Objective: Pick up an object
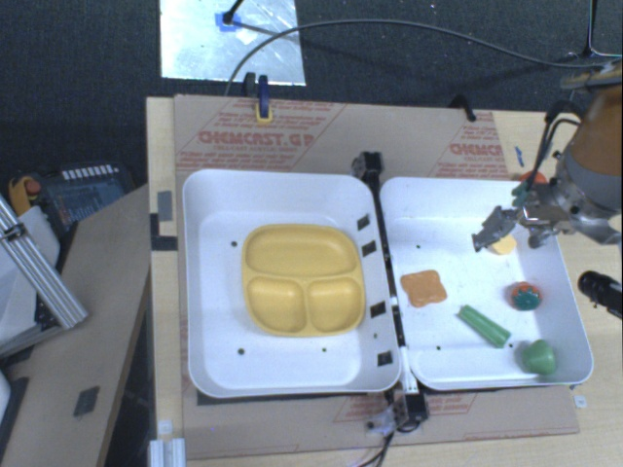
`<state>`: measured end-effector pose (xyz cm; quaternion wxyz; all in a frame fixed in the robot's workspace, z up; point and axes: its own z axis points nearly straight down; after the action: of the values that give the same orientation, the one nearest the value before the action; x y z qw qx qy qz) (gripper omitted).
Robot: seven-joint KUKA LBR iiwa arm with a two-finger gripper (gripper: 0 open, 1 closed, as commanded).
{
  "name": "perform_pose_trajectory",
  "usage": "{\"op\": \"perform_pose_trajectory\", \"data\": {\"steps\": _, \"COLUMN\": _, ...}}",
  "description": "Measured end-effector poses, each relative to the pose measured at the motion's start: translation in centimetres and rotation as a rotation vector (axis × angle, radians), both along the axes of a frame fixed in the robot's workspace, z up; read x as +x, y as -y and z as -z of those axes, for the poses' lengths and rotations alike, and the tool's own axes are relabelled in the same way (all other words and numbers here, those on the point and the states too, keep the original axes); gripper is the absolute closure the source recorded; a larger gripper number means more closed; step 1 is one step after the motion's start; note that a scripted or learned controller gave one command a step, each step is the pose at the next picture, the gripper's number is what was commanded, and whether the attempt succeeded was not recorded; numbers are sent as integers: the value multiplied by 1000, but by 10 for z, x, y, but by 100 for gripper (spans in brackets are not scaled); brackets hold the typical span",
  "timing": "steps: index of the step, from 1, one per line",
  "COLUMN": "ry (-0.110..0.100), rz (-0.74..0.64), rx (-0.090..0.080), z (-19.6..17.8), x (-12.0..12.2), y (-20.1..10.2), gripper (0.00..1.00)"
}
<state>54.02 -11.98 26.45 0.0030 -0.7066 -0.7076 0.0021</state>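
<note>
The gripper [498, 228] hangs over the upper right part of the right bin [428, 202], its dark fingers spread apart and reaching toward the bin's middle, with nothing between them; just beside the tips, toward the bin's right wall, lies a small pale yellow piece [504, 246], partly hidden by the gripper, and whether the fingers touch it cannot be told. By the look of things the pick is not yet done: no object is lifted or clasped, so the closing, the grasp and the lift are all left to do, and the yellow piece seems the likeliest target, being nearest. Further out in the same bin, an orange flat piece [423, 287] lies near the middle, closer to the left wall; a green stick [484, 325] lies aslant toward the lower edge; a small teal and orange object [525, 297] sits near the right wall; and a green rounded object [537, 357] rests in the lower right corner. The left bin [214, 202] holds a yellow divided tray [302, 278] near its centre, its three compartments bare, well apart from the gripper
</note>
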Motion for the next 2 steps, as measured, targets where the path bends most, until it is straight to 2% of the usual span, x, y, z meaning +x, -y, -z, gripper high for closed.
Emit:
{"op": "perform_pose_trajectory", "data": {"steps": 1, "ry": 9, "rz": -2, "rx": -1, "z": -4, "x": 2, "y": 0, "gripper": 0}}
{"op": "perform_pose_trajectory", "data": {"steps": 2, "ry": 5, "rz": 1, "rx": -1, "z": 58, "x": 3, "y": 0, "gripper": 0}}
